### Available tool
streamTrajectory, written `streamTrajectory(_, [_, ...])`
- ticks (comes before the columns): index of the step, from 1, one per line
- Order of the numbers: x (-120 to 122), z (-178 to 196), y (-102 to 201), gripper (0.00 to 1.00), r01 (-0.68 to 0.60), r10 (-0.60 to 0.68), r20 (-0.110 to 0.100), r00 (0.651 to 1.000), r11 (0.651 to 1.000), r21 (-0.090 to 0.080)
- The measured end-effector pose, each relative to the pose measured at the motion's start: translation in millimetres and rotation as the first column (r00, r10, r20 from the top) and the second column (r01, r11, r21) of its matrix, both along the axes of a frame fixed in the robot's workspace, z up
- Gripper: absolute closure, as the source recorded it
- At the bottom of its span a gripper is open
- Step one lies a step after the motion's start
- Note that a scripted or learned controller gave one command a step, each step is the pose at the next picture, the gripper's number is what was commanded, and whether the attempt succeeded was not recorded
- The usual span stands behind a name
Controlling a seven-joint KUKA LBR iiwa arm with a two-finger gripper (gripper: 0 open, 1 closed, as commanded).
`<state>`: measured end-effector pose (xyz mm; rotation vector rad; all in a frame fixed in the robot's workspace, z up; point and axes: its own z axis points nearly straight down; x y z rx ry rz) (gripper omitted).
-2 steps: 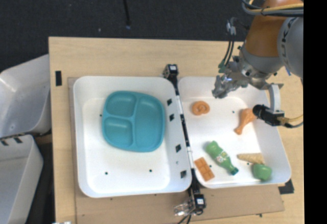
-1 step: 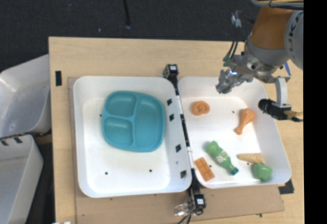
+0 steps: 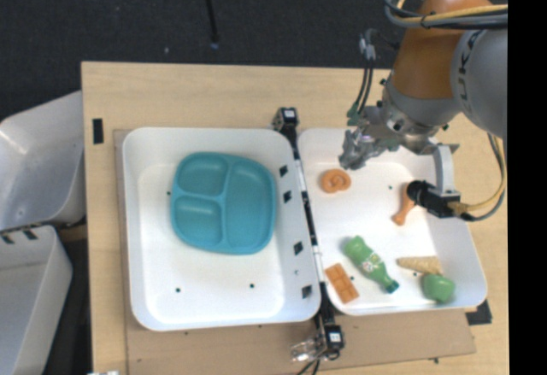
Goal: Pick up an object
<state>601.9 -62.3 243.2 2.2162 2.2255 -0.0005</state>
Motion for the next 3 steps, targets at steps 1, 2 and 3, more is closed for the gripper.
streamTrajectory(1, [-21.3, -5.3, 36.0, 1.0, 0.0, 0.0, -0.001, 1.0, 1.0, 0.0])
streamTrajectory(2, [-48.3, -14.5, 81.6, 1.0, 0.0, 0.0, -0.002, 1.0, 1.0, 0.001])
streamTrajectory(3, [-84.5, -8.1, 125.1, 1.0, -0.003, 0.003, -0.002, 1.0, 1.0, 0.003])
